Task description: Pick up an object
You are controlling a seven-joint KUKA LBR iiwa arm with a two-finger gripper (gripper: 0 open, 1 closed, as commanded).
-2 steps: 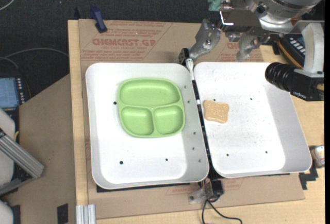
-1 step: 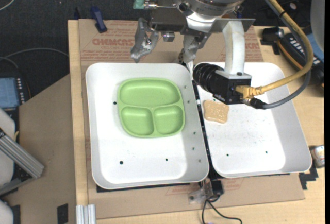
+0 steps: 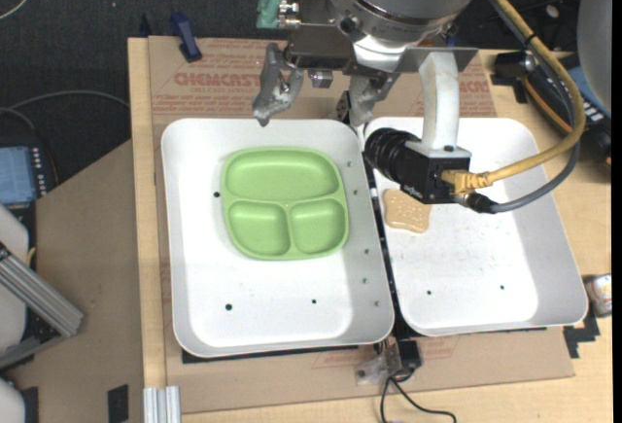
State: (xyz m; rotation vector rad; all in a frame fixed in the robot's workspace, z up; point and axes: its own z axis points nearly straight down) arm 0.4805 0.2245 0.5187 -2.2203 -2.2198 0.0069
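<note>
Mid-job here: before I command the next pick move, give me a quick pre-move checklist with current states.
1. Gripper open, nothing between fingers: ok.
2. Green three-compartment plastic tray lying flat in left white bin: ok.
3. Tan waffle-like piece in right white bin, partly covered by the black camera unit: not ok.
4. Gripper directly above a target: not ok, it sits at the bins' far edge.
5. Yellow cable clear of bin floor: cannot tell.

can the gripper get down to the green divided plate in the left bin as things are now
Probably yes. The green divided plate lies flat and alone in the left bin, nothing on top of it. The gripper hangs open above the bin's far edge, close by.
</note>
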